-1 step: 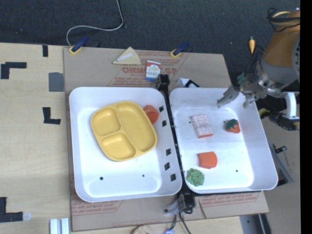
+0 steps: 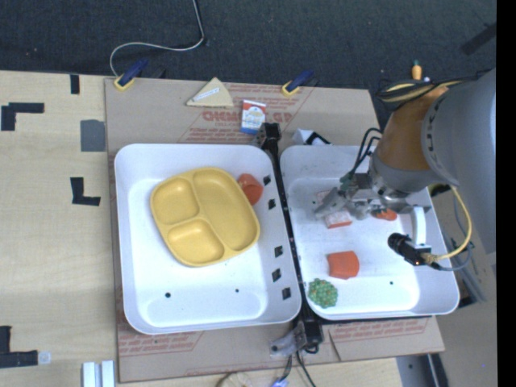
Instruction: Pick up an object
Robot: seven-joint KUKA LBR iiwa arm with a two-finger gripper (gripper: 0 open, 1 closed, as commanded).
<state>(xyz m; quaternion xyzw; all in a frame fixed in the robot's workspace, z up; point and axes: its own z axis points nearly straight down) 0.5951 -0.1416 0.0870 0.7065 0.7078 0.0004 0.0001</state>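
We count two white bins. The left bin (image 2: 137, 289) holds one yellow divided plate (image 2: 203, 214) and one orange piece (image 2: 251, 189) beside it. The right bin (image 2: 407, 301) holds three items — one red block (image 2: 344, 264), one green broccoli floret (image 2: 323, 293), one reddish flat piece (image 2: 339, 222) under the gripper (image 2: 337, 206). Finger state: we cannot tell.

- Bench (image 2: 48, 240): pale wood top w/ black marks on left side.
- Brown cardboard sheet (image 2: 339, 111) lies on it, under both bins, clipped at far edge.
- Left white bin (image 2: 145, 297) & right white bin (image 2: 419, 297) sit side by side on cardboard, touching.
- Small red-white box (image 2: 253, 117) on cardboard, far of bins.
- Tan wedge (image 2: 211, 93) just left of box.
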